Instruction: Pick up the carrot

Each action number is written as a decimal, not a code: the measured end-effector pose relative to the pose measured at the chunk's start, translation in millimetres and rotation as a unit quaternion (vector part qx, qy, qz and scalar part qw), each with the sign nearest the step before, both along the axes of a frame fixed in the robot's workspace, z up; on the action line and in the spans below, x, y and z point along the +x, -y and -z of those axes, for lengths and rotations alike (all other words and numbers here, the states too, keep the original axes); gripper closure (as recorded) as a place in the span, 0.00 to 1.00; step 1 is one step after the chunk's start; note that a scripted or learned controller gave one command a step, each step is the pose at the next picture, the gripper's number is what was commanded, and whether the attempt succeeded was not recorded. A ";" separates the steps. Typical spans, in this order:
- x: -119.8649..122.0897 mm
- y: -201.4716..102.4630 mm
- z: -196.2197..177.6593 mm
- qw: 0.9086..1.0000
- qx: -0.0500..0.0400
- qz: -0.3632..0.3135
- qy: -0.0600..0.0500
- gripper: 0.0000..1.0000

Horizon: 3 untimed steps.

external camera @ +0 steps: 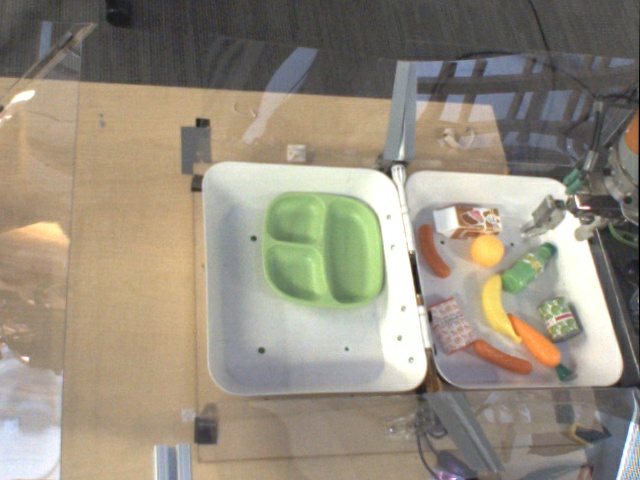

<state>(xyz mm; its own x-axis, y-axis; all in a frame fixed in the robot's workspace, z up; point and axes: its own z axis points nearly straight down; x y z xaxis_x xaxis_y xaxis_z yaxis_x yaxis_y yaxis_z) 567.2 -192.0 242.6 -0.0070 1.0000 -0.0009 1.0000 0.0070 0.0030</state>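
Note:
The carrot (536, 341) is orange with a small green stub at its lower right end. It lies at a slant near the front of the right bin (600, 298), between a yellow banana (493, 306) and a green can (559, 319). A red sausage (502, 357) lies just beside it on the left. My gripper (564, 218) hangs over the bin's back right corner, well behind the carrot. Its fingers stand apart, open, with nothing between them.
The right bin also holds an orange (487, 251), a green bottle (527, 268), a small carton (468, 220), a second sausage (433, 251) and a pink packet (452, 325). A green divided plate (325, 249) sits in the left bin (235, 348).

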 end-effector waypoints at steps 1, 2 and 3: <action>7.0 2.9 115.3 1.000 -0.007 -0.004 0.016 0.00; 40.0 -30.4 149.5 0.995 -0.003 -0.096 0.008 0.00; 43.2 -30.8 136.3 0.995 -0.004 -0.097 0.013 1.00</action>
